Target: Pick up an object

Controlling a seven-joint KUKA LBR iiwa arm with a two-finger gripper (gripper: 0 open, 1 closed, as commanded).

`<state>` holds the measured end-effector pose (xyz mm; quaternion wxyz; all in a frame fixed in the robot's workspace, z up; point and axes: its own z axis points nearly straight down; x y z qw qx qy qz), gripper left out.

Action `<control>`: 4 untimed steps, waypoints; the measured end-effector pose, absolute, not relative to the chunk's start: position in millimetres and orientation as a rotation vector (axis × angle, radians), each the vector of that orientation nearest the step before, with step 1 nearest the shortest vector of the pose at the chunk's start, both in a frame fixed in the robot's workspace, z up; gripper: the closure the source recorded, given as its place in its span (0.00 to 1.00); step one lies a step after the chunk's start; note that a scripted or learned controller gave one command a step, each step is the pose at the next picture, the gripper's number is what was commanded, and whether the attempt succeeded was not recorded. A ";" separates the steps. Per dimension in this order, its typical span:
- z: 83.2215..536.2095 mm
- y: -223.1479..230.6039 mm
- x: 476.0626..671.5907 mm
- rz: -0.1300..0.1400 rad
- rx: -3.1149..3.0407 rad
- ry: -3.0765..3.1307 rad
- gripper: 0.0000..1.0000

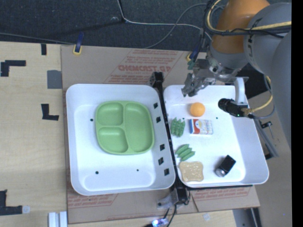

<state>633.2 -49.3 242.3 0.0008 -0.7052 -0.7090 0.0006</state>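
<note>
Gripper (191, 90) above the right bin's (246, 148) far-left corner, finger state indiscernible. Orange ball (197, 109) just near of it; carton (200, 126), green pods (177, 126), toast (191, 171), black block (226, 165) beyond. Bare floor along right wall.

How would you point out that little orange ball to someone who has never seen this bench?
Find the right-hand white bin, the one holding several small items. Look at its far end, just below the arm's end effector. The orange ball sits there, directly above a small printed carton; it is the only round, orange thing among green, tan and black neighbours.
</note>
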 end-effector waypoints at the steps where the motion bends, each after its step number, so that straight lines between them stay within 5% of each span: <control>1: 248.0 2.0 630.9 0.000 -2.215 -2.226 1.00; 3: 244.2 99.9 632.6 0.002 -2.216 -2.226 1.00; 4: 244.5 97.9 632.5 0.003 -2.218 -2.223 0.00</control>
